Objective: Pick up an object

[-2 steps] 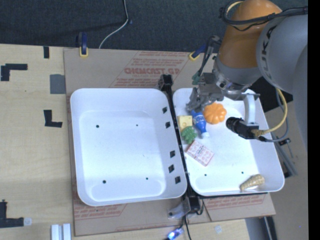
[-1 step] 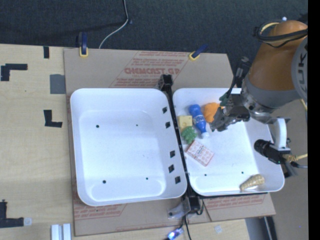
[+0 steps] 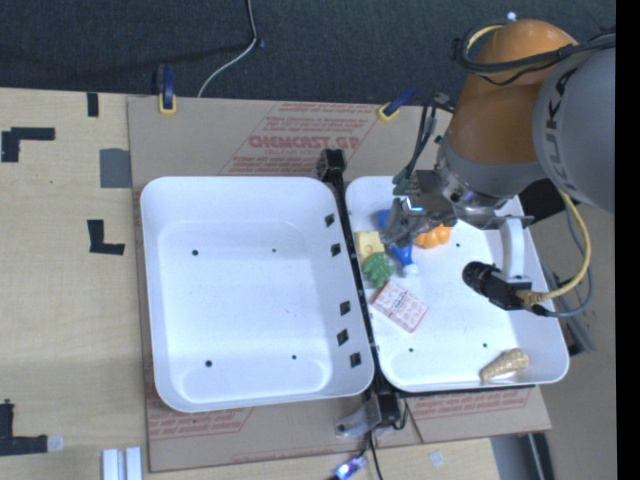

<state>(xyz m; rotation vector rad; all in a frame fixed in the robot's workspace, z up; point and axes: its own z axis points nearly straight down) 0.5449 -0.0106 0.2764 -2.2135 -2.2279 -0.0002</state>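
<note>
Objects for the pick lie in the right bin [image 3: 540, 363], clustered near its left wall: a yellow piece [image 3: 369, 243], a green piece [image 3: 377, 268], a blue piece [image 3: 404, 258], an orange piece [image 3: 433, 236] and a flat red-and-white packet [image 3: 401, 306]. A tan, cone-like item [image 3: 504, 366] rests alone near the bin's 5 o'clock corner. The hand [image 3: 404, 220] hangs low over the cluster, near the bin's 10 o'clock area; whether it is released or clenched cannot be told, and nothing is seen gripped. From the hand, the blue piece lies just beside it toward 6 o'clock, the orange piece toward 4 o'clock, the yellow piece toward 8 o'clock. The packet sits farther off toward 6 o'clock, its long axis running roughly 10 to 4. In my judgement, the blue or orange piece is the nearest candidate.
</note>
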